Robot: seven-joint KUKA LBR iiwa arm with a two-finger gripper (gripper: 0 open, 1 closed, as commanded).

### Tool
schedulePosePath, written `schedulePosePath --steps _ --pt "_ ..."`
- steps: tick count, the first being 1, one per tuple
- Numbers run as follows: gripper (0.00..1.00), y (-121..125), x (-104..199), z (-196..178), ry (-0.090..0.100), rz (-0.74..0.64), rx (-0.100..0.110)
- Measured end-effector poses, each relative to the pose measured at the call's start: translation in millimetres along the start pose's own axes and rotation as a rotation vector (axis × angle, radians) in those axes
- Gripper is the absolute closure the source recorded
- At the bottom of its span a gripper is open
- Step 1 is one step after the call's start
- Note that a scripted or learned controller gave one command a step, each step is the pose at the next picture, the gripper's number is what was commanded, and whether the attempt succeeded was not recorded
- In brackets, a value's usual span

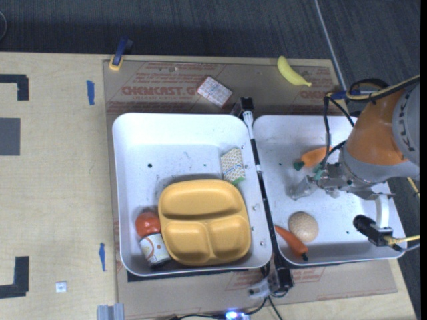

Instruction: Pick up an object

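Gripper [301,187]: low in the right bin [347,242]; whether it grips anything I cannot tell, since the wrist hides its tips.
Nearest object: orange carrot-like piece [313,156], just behind the gripper, apparently touching the arm.
Other candidates: beige egg-shaped ball [303,226] just ahead of the gripper; orange carrot [291,240] beyond it on the near rim.
Left bin [133,179]: yellow divided tray [203,220], small can [153,246], well off to the gripper's side.
Progress: judged mid-attempt; nothing visibly lifted, so grasp and lift remain.

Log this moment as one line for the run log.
arm: over right bin | gripper: low, near bin floor | nearby: orange item, round ball | grasp: unconfirmed
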State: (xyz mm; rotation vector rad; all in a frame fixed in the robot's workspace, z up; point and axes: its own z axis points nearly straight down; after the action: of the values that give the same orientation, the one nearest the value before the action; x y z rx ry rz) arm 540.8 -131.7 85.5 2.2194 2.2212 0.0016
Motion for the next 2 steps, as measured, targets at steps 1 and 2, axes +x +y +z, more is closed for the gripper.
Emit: schedulePosePath --steps 1,2 --pt "0.0 -47 37 0 0.001 0.001 0.0" --pt "1.0 -46 37 -10 0.0 0.002 -0.005"
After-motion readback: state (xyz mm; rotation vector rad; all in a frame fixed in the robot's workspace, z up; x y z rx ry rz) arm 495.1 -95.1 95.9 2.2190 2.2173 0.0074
